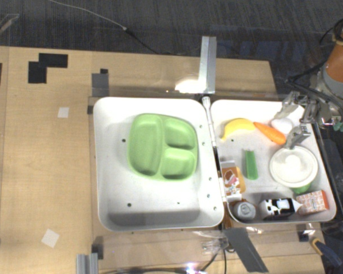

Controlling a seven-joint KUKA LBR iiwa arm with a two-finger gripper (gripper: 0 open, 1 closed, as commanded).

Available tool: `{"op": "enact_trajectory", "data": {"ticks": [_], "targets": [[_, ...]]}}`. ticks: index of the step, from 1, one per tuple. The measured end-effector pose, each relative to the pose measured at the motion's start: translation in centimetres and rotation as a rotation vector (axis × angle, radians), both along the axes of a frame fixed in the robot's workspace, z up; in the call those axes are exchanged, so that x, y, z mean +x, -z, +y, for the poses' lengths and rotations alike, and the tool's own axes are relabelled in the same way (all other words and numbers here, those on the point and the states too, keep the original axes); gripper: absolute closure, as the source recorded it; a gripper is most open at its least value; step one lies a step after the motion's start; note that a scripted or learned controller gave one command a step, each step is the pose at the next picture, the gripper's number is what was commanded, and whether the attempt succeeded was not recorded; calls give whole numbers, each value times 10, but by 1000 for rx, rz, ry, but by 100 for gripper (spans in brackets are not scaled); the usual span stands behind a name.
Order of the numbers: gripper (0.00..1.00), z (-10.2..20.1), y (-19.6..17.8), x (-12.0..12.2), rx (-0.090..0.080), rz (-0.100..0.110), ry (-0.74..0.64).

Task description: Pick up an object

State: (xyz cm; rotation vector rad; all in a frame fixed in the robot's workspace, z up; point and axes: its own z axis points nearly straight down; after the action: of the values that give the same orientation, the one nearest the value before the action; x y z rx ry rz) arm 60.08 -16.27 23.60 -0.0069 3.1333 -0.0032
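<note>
Gripper [295, 119] hangs over the right bin [326, 170], jaws apart and gripping nothing, near the carrot [268, 132] and white bowl [292, 165].

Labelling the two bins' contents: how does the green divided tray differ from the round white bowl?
The green divided plastic tray is squarish with three compartments and lies in the left bin; the round white bowl has one hollow and sits in the right bin. The tray looks larger. Both rest open side up.

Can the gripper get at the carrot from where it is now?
Probably yes. The gripper hangs just right of the carrot, which lies exposed in the right bin, with only the banana close on its far side.
</note>
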Motion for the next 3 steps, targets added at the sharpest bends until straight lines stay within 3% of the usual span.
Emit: {"op": "enact_trajectory", "data": {"ticks": [1,2,3], "targets": [[0,-30,137,55,4,6,118],[0,32,148,48,4,-3,239],[0,64,146,-6,4,-7,254]]}}
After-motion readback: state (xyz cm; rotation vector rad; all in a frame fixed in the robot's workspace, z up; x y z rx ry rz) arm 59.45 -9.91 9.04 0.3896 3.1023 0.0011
